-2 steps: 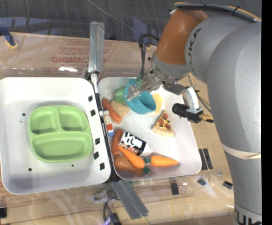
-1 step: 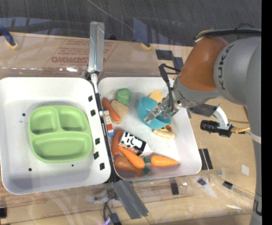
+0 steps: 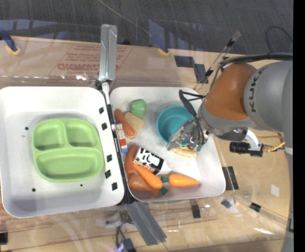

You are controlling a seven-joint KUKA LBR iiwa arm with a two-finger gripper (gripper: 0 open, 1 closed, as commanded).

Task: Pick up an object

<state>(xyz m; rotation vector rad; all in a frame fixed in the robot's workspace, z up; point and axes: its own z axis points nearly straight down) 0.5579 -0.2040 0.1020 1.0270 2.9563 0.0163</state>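
My gripper [image 3: 187,139] hangs low in the right bin [image 3: 215,172], at the right rim of a teal cup [image 3: 171,123] and over a pale yellowish item [image 3: 186,151] that peeks out below it. The arm's orange band sits just above. Along the bin's left and bottom lie a green pepper-like piece [image 3: 138,107], a beige piece [image 3: 134,122], a red-orange stick [image 3: 123,122], two orange carrots [image 3: 149,177] [image 3: 182,180], a brown piece [image 3: 138,185] and a black-and-white box [image 3: 151,161].
The left bin [image 3: 10,140] holds a light green divided plate [image 3: 66,148]. A metal divider [image 3: 108,51] stands between the bins at the back. Cables run off to the right of the arm.
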